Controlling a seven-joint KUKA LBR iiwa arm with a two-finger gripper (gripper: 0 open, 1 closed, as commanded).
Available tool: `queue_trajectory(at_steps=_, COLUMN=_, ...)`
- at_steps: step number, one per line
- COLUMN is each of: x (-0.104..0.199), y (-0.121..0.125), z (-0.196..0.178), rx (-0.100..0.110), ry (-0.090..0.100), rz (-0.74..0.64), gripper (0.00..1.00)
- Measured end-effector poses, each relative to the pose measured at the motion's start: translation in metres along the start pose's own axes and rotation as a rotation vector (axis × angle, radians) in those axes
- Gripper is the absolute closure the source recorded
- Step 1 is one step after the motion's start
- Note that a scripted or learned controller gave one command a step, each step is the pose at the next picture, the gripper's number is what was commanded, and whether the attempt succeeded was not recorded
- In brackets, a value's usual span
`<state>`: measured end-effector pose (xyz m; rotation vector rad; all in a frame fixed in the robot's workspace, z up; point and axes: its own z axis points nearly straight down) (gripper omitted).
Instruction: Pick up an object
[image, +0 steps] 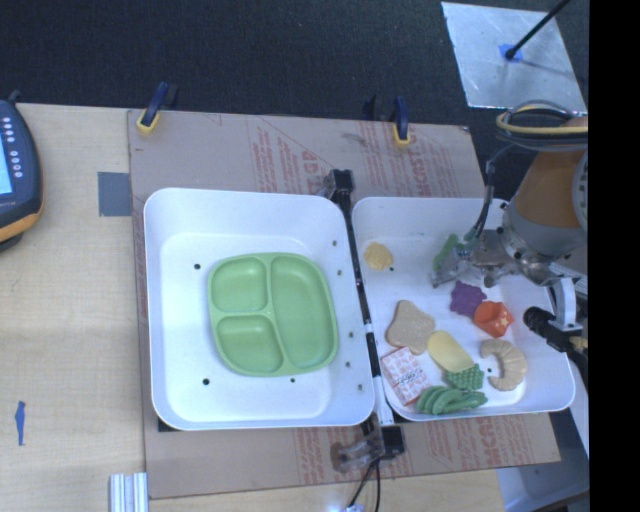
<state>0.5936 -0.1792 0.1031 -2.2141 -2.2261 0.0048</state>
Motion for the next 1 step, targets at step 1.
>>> queue_trajectory(at_steps=1, x=-0.006, y=-0.0478, z=0.0124, rx=0.005, ry=0.002, rz=0.003, gripper=0.0)
